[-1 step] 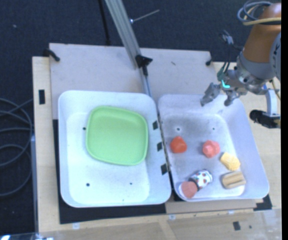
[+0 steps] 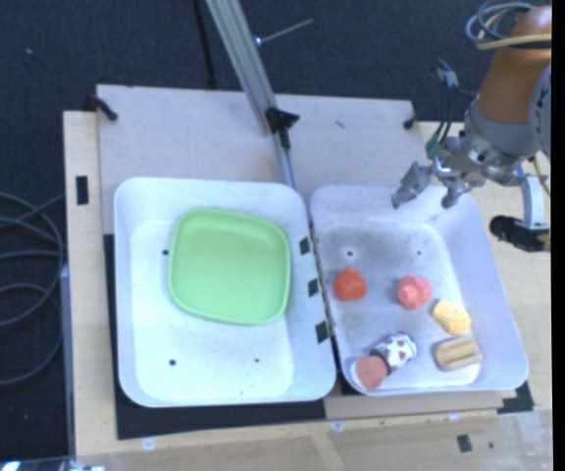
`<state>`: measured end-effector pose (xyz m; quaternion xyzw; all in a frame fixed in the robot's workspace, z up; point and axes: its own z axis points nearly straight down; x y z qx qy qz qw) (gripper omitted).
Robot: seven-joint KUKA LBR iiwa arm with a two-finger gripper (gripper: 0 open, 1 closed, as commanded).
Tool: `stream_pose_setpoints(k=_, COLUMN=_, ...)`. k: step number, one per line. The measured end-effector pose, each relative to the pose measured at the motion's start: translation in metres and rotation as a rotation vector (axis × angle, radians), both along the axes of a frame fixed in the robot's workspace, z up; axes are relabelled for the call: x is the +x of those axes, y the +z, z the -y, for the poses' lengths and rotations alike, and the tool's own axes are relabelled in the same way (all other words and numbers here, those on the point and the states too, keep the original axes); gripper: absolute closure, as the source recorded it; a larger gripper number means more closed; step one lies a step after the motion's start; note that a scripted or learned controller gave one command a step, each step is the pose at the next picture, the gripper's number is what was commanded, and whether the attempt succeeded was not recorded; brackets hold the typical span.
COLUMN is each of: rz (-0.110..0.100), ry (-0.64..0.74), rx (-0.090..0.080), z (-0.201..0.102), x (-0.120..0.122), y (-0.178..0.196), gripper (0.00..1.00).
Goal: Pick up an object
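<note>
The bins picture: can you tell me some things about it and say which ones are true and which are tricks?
1. A green plate lies in the left bin. True.
2. The gripper is holding the yellow toy. False: nothing is between its fingers, and the yellow toy lies on the floor of the right bin.
3. The small toys are all in the right bin. True.
4. The gripper is above the plate. False: it hangs over the far edge of the right bin.
5. The orange-red ball sits on the plate. False: it lies in the right bin, near the divide.
</note>
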<state>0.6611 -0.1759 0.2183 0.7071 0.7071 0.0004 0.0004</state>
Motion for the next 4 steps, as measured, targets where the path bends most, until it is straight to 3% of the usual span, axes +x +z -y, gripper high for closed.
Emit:
stream_pose_setpoints(k=3, rz=-0.002, ry=0.000, rx=-0.001, z=-0.006, x=0.005, y=-0.118, gripper=0.00)
stream_pose_setpoints(k=4, rz=0.001, ry=0.001, rx=-0.002, z=-0.005, x=0.006, y=-0.106, gripper=1.00)
